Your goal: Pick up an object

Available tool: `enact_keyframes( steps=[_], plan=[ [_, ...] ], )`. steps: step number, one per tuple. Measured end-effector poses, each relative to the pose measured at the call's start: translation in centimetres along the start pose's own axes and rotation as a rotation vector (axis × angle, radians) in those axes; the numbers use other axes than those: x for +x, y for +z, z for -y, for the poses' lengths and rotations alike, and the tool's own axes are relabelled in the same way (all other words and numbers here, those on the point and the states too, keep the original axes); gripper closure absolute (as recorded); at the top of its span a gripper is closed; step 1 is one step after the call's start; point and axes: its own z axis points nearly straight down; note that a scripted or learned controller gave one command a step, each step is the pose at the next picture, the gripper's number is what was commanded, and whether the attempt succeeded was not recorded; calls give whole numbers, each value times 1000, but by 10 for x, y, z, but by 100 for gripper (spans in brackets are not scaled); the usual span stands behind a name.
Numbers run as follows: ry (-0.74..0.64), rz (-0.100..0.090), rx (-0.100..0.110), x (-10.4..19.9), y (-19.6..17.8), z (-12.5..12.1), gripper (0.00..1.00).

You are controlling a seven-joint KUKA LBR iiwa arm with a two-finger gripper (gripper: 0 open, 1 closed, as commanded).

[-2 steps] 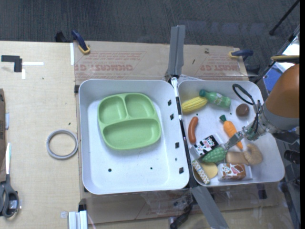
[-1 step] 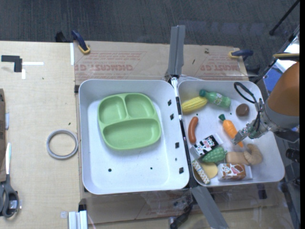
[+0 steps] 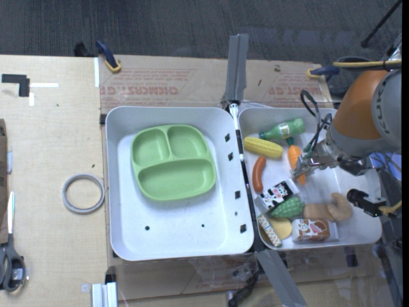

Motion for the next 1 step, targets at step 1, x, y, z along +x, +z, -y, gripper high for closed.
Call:
enact_keyframes(
  steps=[1],
  plan=[
    [-12,1,0,-7,-104,-18,100]
  ],
)
